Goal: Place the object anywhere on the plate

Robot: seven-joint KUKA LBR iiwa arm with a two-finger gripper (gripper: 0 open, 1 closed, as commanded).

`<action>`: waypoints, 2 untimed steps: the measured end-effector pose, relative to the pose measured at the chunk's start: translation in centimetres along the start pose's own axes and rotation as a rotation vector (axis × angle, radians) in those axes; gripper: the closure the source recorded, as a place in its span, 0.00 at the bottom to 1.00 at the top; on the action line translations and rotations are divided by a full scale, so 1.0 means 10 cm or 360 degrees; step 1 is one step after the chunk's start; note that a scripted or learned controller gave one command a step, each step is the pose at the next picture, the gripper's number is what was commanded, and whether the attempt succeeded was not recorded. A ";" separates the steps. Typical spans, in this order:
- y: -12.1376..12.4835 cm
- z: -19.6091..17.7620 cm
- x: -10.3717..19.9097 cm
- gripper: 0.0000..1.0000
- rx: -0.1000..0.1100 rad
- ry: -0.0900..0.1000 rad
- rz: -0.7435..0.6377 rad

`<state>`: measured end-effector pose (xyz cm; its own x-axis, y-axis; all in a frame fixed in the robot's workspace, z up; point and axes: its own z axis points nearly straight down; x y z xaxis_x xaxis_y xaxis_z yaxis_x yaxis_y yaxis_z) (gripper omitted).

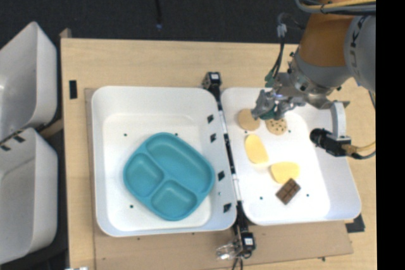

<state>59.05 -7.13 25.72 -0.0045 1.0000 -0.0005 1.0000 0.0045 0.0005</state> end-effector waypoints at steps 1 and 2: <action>-0.05 0.00 0.52 1.00 0.0001 0.0002 -0.0003; 0.04 -0.06 1.02 1.00 -0.0003 0.0003 -0.0004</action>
<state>59.36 3.03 26.34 -0.0073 1.0000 0.0013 1.0000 0.0073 0.0021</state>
